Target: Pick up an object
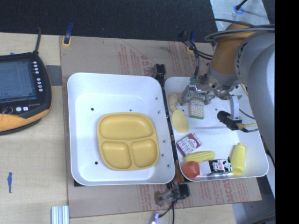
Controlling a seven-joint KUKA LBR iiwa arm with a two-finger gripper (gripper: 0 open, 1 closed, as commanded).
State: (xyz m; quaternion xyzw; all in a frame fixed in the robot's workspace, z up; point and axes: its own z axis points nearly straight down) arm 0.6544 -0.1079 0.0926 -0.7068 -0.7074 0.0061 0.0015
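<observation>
The small mesh-patterned packet [197, 109], white with a green tinge and a red strip along its near edge, sits at the far end of the right bin [254, 146], directly beneath the claw [198, 97]. The grey arm [254, 64] comes in from the right, its orange band [229, 50] bent over the bin's far corner, with the wrist pointing down and leftwards so the metal claw hangs low over the packet's top edge. Whether the claw is spread or pinched on the packet, I cannot tell from here; the fingers blur into the wrist hardware.

Just left of the packet lies a pale yellow lemon-like piece [180, 121], with a beige ridged item [174, 100] beyond it against the bin wall. Nearer, there is a red-and-white packet [188, 143], a corn cob [200, 156], a red tomato [190, 170], a black-and-white carton [219, 166] and a yellow squeeze bottle [238, 158]. The left bin [84, 97] holds a yellow divided plate [127, 140]. A handheld control pendant [21, 90] rests on the worktop [28, 171] far left.
</observation>
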